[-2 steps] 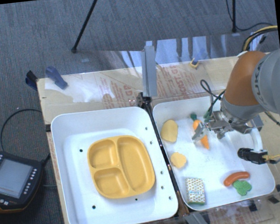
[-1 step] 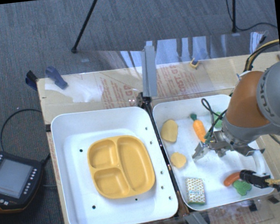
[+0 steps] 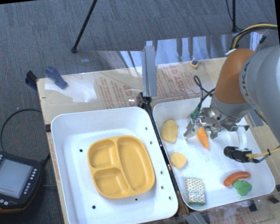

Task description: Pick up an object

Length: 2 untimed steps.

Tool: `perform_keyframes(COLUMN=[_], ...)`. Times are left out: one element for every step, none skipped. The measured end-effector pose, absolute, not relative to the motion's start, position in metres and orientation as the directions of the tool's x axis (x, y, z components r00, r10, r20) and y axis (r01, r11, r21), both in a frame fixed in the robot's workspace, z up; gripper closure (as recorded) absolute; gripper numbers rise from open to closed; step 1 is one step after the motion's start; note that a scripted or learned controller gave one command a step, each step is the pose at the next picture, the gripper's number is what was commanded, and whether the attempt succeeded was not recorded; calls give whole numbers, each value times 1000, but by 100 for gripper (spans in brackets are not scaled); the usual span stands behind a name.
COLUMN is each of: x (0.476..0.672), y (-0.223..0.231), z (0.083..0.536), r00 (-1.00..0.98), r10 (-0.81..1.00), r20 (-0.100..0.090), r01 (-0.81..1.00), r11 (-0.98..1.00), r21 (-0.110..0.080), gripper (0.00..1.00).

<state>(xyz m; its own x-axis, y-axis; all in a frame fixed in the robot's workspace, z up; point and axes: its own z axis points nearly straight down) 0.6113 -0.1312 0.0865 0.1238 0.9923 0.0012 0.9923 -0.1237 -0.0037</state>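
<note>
Tool (image 3: pixel 202 132) fingers astride carrot (image 3: pixel 203 138), right bin (image 3: pixel 261 170) (carrot upright)

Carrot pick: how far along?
Done: the gripper has reached the right bin, and the carrot sits between its fingers. In hand: the grasp; whether it is secure, I can't tell. Left: the lift, since the carrot still looks low over the bin floor.

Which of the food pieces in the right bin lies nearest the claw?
The orange carrot: it lies right at the claw, pointing down-view. The two pale yellow pieces lie to its left, and the sausage nearer the front edge.
</note>
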Motion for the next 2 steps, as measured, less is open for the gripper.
perform_keyframes(x=[611, 633], y=[-131, -115], z=[95, 181], r00=[121, 72], r10=[993, 997], r20=[1, 1], r01=[993, 997], r11=[-121, -72], r21=[-7, 7], gripper=[100, 100])
